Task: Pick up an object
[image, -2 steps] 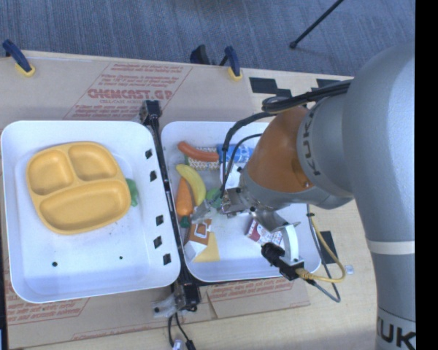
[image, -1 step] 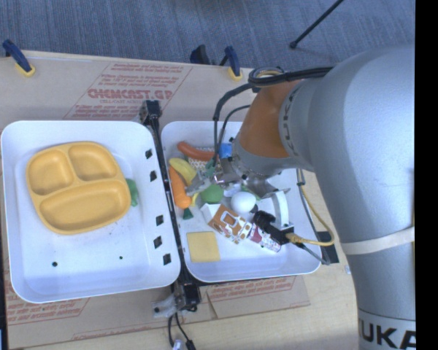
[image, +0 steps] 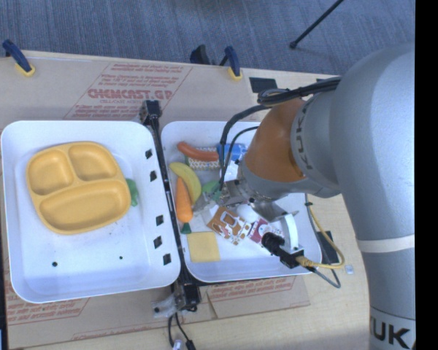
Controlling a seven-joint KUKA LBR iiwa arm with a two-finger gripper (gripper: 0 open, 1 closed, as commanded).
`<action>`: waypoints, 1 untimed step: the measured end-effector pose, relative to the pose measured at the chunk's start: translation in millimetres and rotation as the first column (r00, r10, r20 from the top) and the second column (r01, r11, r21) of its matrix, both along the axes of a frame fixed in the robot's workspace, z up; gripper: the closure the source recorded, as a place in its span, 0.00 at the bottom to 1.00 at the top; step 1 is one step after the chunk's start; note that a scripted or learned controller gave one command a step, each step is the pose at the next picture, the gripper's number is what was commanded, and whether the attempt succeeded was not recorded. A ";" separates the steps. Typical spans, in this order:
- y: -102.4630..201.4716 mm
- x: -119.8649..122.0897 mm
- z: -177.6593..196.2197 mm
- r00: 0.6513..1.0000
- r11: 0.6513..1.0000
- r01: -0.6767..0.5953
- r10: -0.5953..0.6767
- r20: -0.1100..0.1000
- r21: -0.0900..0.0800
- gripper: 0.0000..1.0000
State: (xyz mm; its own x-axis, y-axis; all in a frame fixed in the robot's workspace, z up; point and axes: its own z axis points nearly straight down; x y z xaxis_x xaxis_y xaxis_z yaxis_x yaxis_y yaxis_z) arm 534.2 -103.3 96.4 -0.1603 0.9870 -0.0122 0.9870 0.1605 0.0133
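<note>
Plastic toy food fills the right bin, under the arm: one carrot, one banana, one sausage, one flat yellow slice, one printed packet; a blue item and a green item are partly hidden. The left bin holds one yellow divided tray with one green piece touching its right edge. The gripper sits low among the food near the packet; whether it is apart or closed cannot be told. In my judgement the toys are light, stiff, smooth and liable to slip; the carrot is best taken across its middle.
</note>
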 end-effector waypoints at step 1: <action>3.6 -2.0 6.9 1.000 1.000 -0.008 0.009 -0.013 0.008 1.00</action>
